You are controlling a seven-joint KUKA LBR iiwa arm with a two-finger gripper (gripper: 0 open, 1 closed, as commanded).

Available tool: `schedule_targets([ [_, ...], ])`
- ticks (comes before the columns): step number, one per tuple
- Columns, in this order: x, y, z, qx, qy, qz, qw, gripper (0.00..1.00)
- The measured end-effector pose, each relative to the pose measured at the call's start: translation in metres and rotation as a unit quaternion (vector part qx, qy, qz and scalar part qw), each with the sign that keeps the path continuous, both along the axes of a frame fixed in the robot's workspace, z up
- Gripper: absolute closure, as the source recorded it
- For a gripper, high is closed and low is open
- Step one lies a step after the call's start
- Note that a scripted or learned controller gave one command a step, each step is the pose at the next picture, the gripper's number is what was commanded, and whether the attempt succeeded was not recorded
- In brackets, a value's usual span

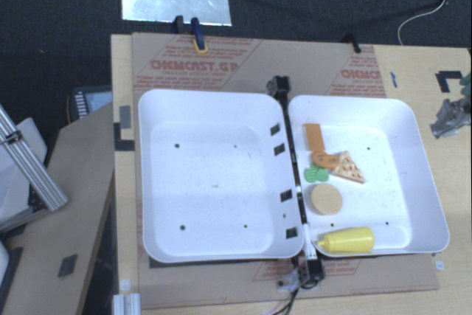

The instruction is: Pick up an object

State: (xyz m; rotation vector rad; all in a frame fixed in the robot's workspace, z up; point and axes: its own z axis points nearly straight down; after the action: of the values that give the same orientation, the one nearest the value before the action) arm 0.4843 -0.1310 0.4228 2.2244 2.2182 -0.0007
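We count two bins (214,103); the right one holds five things, among them one yellow bottle (345,239). The gripper (450,116) sits aside; jaws' state unclear.

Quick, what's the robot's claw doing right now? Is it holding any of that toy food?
Claw: at the right edge, outside the right bin, too blurred to tell open or closed; nothing seen in it.

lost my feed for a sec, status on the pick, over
Gripper at the right edge, outside the bins, holding nothing seen. Yellow bottle, tan disc, pizza slice lying in the right bin. Nothing blocking them.
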Motion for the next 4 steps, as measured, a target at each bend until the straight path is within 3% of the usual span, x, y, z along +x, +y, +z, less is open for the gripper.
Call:
schedule_targets([
  [1,0.026,0.019,0.119,-0.0015,-0.009,0.005,0.9999,1.0],
  [2,0.032,0.07,-0.076,0.0017,0.007,0.005,1.0,1.0],
  [3,0.027,0.13,-0.082,0.0014,-0.001,0.007,1.0,1.0],
  [4,0.002,0.193,-0.044,0.0018,-0.003,0.007,1.0,1.0],
])
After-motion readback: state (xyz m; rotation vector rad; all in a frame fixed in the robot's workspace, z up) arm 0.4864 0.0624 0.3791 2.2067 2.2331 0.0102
